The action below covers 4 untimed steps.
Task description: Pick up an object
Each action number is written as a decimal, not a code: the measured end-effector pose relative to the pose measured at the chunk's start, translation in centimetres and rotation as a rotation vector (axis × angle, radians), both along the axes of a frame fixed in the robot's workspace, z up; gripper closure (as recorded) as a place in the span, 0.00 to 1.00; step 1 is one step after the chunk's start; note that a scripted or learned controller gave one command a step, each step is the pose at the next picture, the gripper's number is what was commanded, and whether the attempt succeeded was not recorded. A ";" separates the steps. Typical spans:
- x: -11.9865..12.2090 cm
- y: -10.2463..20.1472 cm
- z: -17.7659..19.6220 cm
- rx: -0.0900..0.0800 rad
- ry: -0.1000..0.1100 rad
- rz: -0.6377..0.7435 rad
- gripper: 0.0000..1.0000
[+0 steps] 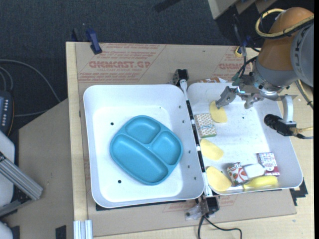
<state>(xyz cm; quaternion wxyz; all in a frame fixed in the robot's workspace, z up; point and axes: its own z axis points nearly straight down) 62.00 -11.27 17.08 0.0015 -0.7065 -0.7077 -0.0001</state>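
Observation:
My gripper [236, 99] hangs over the far part of the right bin [294, 156], its two fingers spread open with nothing between them. The left fingertip [223, 98] is just above and beside a pale yellow piece [218, 113]. Nearer the divider lies a small patterned box [205, 125]. Two more yellow pieces [212, 150] [218, 178] lie along the bin's left side. At the near edge sit a red-and-white packet [238, 173], a second red-and-white packet [267, 162] and a yellow banana-like item [261, 182].
The left bin [94, 113] holds a blue divided plate [145, 149]. The grey arm with its orange band [286, 34] comes in from the upper right. A black part on a grey bracket [278, 124] juts over the right bin's right side.

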 end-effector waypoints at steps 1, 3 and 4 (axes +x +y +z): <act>1.6 0.9 -8.2 -0.003 -0.008 0.000 0.00; 1.8 1.1 -7.1 -0.002 -0.012 0.002 0.00; 4.7 -0.9 -8.6 -0.003 -0.003 -0.001 0.00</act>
